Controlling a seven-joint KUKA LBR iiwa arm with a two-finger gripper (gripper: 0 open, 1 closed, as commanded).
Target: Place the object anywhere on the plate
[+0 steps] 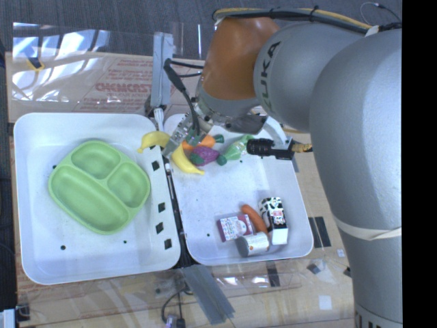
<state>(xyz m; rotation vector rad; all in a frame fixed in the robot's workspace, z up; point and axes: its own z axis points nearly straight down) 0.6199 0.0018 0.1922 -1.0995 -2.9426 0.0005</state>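
Over the far end of the right bin (pixel 205 214), the arm (pixel 321 80) bends down into a cluster of toy food: a banana (pixel 186 161), a purple piece (pixel 203 156), a green piece (pixel 232 152), with another yellow piece (pixel 154 139) on the rim nearest the plate (pixel 99 186). Its tool (pixel 194 132) is buried behind the wrist, so I cannot tell its state (or which object it is after). That green plate lies bare in the left bin (pixel 41 251), well apart from the cluster. Judging by this, nothing is placed yet; picking, carrying and setting down all remain. Cartons and a carrot (pixel 254 217) sit farther from the plate.
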